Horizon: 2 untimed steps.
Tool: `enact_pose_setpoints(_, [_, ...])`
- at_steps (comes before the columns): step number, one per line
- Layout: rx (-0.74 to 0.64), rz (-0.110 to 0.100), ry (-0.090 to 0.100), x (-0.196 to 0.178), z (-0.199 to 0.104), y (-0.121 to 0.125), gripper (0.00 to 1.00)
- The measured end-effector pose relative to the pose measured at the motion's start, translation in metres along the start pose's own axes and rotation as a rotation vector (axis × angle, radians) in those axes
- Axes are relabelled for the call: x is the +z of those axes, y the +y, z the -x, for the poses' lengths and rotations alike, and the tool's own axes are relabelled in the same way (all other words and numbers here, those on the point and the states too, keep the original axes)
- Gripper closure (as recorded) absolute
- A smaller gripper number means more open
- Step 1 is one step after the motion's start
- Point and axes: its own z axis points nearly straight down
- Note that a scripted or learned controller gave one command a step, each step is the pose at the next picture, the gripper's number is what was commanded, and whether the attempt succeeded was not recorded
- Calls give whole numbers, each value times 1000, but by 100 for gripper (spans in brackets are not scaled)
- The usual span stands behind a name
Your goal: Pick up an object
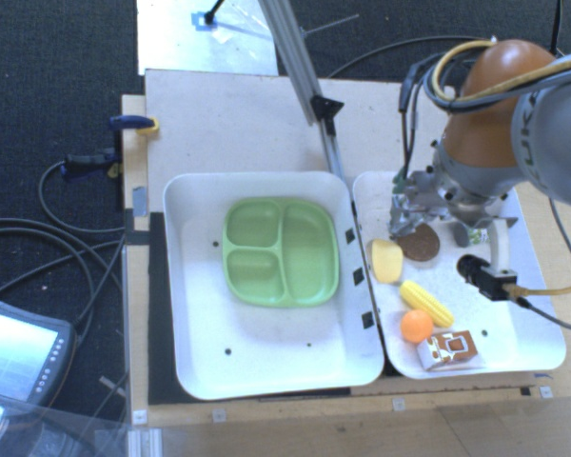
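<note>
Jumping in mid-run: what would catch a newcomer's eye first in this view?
Probably the green divided plate, alone in the middle of the left bin. Next, the arm's orange band above the right bin, with the gripper down by a brown disc near the yellow and orange toy foods.

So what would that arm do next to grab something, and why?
Probably ease straight down onto the brown round piece. The gripper sits at that piece's upper left edge in the right bin, closer to it than to the pale yellow piece, corn or orange ball.
</note>
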Motion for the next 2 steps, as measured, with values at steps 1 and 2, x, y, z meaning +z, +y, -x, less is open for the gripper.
enact_pose_setpoints(1, [0, -1, 0, 6, -58, 2, 100])
enact_pose_setpoints(2, [0, 1, 0, 10, -111, 4, 100])
